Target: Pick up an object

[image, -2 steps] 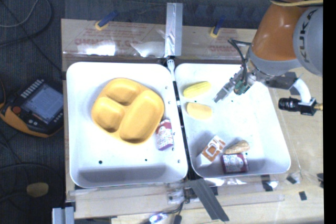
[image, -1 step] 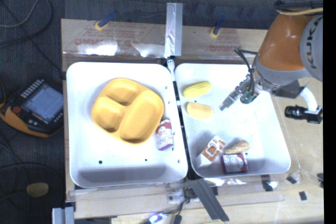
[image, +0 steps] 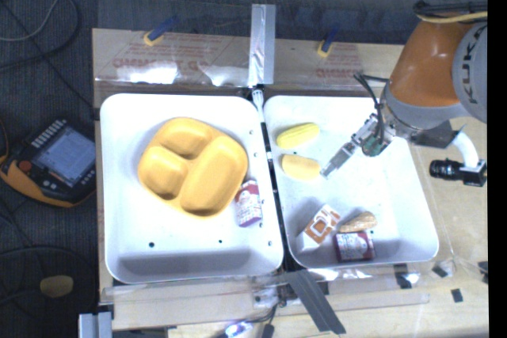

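The gripper (image: pixel 333 165) is seen over the right bin (image: pixel 408 194), reaching in from the right at a slant, its tip just beside the lower of two yellow pieces. Whether its jaws are wide or narrow cannot be told, and nothing is seen held.

The lower yellow piece (image: pixel 299 167) lies near the bin's left wall, with the upper yellow piece (image: pixel 297 134) close above it, apart from it. Nearer the front wall are found an orange-and-white packet (image: pixel 320 225), a dark red can (image: pixel 353 247) and a tan bread-like roll (image: pixel 356 222) resting against the can's top; these are well apart from the gripper.

In the left bin (image: pixel 127 249) a large yellow lobed object (image: pixel 192 165) is seen, with a small red-labelled bottle (image: pixel 249 203) touching its lower right edge, beside the dividing wall.
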`<state>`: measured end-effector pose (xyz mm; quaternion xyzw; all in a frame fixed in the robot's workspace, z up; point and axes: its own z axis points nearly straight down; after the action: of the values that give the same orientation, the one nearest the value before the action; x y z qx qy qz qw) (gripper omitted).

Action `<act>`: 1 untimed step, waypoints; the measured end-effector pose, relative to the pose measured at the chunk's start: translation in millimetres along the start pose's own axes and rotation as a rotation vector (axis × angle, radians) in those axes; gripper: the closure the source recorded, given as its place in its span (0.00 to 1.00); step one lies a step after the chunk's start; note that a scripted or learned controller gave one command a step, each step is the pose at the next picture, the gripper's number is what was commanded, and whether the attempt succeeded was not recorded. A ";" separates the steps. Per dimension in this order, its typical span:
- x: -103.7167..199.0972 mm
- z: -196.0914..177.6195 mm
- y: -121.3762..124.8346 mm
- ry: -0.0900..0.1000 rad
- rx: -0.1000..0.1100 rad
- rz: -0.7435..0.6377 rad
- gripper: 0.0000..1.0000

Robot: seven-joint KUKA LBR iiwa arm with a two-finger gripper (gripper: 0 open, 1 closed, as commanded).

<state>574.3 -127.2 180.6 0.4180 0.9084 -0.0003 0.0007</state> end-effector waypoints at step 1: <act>11.7 89.7 25.0 -0.008 -0.010 0.122 0.00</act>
<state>585.8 -102.2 90.9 0.4727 0.8812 0.0023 0.0065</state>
